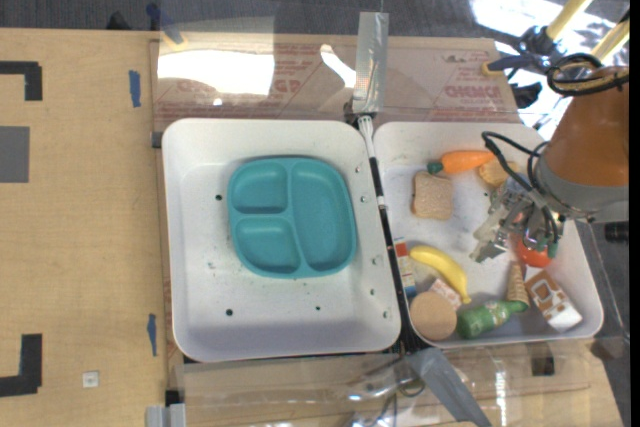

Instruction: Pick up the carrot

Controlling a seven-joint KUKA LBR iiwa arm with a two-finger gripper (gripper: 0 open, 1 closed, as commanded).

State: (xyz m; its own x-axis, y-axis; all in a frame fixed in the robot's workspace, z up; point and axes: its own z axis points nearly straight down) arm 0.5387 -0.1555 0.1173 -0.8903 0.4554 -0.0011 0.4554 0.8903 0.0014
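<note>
I count two white bins [180,245], with one teal divided plate [292,215] in the left. In the right bin lie one carrot [466,161], one banana [441,269], one slice of bread [433,197] and one green bottle [488,317].

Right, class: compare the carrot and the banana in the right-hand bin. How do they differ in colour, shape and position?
The carrot is orange with a green end; the banana is yellow. The carrot lies fairly straight near the bin's far wall, while the banana curves and lies nearer the front, by the divider. The carrot rests beside a slice of bread; the banana lies just above a round tan piece. Both are toy foods lying flat in the right bin, apart from the gripper.
</note>
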